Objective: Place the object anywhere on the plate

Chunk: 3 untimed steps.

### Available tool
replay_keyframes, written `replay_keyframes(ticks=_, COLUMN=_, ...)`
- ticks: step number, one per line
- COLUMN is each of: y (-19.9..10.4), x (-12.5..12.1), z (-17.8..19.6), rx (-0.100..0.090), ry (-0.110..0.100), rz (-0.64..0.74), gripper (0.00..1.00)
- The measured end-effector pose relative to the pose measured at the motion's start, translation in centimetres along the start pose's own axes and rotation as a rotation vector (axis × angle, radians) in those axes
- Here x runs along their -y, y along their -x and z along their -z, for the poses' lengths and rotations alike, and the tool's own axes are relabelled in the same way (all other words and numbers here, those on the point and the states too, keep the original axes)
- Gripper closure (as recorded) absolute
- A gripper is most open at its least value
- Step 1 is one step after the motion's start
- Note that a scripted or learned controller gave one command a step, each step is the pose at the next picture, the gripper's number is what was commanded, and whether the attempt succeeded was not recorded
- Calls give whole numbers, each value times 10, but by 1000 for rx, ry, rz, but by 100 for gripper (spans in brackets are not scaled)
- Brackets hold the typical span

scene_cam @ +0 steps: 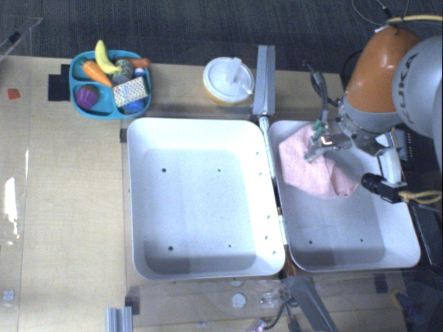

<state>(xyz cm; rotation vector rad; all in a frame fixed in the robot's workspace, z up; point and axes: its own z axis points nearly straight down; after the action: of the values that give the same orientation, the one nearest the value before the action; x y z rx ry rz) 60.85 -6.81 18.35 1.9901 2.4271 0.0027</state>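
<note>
Barely started: end effector [324,142] over pink cloth [308,164] in right bin's [360,251] far-left corner; grip state unclear, no placement yet.

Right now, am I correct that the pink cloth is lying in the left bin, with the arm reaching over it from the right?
Not quite: the camera view shows the pink cloth lying in the right bin, not the left bin. The rest holds: the arm reaches over it from the right.
</note>
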Motion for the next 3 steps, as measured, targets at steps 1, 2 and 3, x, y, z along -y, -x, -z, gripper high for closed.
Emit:
replay_keyframes(ticks=1, y=-1, x=-3, z=40, rx=0, ry=1, rz=7, gripper=100)
replay_keyframes(ticks=2, y=-50, x=-7, z=48, rx=-1, ry=0, rz=411, gripper=100)
replay_keyframes(ticks=3, y=-96, x=-4, z=51, rx=-2, ry=1, rz=812, gripper=100)
